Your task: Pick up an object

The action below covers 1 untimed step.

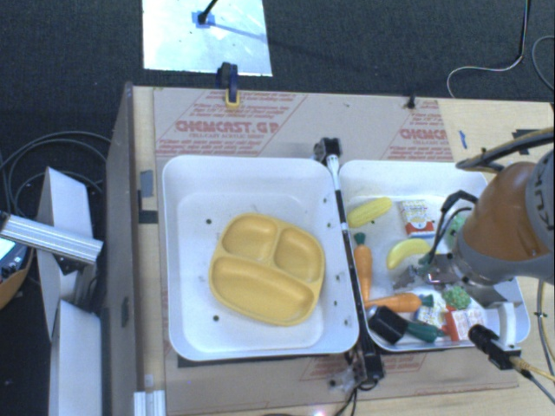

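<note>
The right bin (pixel 486 185) holds several toy foods: a yellow corn cob (pixel 368 211), a yellow banana (pixel 408 251), an upright orange carrot (pixel 362 267), a second carrot (pixel 395 302) lying flat, a red-and-white box (pixel 418 217), a green broccoli (pixel 457 297), a black piece (pixel 388 323) and a red piece (pixel 451 323). My gripper (pixel 420 274) hangs low over the middle of this bin, just below the banana and above the lying carrot. The arm's orange band (pixel 512 219) covers the bin's right side.
The left bin (pixel 186 232) holds a yellow divided plate (pixel 267 267). A black-edged wall (pixel 345 241) separates the two bins. Cardboard sheets lie behind the bins, and cables run along the floor at far left and top right.
</note>
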Available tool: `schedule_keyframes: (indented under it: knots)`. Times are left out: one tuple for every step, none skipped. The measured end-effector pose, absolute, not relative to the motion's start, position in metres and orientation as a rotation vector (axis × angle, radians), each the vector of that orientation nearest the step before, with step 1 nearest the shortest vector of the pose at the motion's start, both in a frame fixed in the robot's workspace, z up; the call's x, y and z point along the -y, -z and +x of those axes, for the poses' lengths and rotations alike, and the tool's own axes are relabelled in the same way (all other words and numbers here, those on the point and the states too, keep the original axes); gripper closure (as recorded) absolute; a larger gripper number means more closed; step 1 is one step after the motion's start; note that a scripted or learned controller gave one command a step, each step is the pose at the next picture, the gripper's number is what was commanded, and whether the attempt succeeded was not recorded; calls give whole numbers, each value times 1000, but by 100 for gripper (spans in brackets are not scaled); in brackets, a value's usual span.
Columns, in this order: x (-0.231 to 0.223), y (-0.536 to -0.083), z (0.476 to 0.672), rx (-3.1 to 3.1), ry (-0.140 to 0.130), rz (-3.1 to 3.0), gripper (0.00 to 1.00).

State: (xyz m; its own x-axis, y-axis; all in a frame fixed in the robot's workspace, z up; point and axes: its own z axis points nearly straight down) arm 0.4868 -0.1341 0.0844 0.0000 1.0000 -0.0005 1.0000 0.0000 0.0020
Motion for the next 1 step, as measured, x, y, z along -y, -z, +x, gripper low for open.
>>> schedule_keyframes:
  knots:
    - [111, -85, 554, -2226, -8, 2208, 0]
